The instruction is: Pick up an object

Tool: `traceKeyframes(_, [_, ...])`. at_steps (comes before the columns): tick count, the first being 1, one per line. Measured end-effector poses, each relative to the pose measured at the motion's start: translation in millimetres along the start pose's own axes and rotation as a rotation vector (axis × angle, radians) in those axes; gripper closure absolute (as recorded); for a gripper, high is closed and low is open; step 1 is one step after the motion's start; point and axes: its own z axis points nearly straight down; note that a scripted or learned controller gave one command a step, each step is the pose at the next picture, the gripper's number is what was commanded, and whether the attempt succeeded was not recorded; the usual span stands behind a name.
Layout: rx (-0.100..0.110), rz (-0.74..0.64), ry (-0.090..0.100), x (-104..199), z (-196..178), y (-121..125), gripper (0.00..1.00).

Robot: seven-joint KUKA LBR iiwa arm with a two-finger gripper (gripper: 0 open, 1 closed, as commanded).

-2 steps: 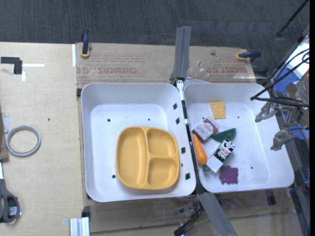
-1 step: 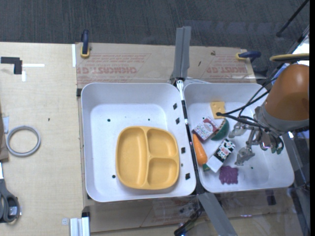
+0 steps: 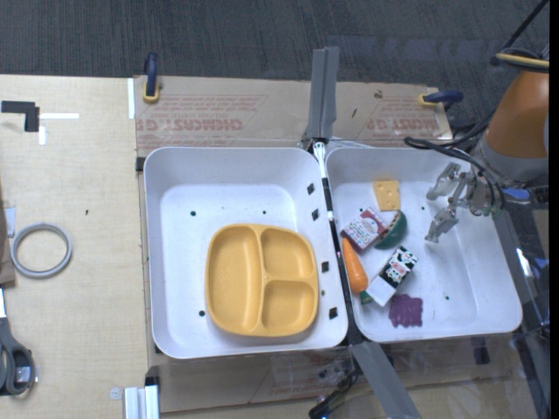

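Note:
The right bin (image 3: 489, 299) holds several small items: a yellow cheese wedge (image 3: 386, 194), a red-and-white packet (image 3: 364, 230), a green slice (image 3: 396, 229), an orange carrot (image 3: 354, 266), a black-and-white milk carton (image 3: 392, 273) and a purple grape bunch (image 3: 405, 310). My gripper (image 3: 443, 209) hangs over the bin's upper right part, to the right of the cheese and apart from every item. Its fingers are spread open with nothing between them.
The left bin (image 3: 175, 190) bears a yellow divided plate (image 3: 261, 279). A grey divider post (image 3: 323, 94) rises between the bins at the back. A tape ring (image 3: 38, 250) and scissors (image 3: 13, 365) lie on the bench at the left.

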Motion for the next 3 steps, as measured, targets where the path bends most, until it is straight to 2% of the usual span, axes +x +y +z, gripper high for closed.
traceKeyframes(1, [-0.001,0.050,0.000,16.2,-0.8,120.6,0.00])
traceKeyframes(2, [0.001,0.526,0.001,9.7,0.0,118.9,0.00])
traceKeyframes(3, [0.003,1.049,0.002,1.5,-0.4,99.7,0.00])
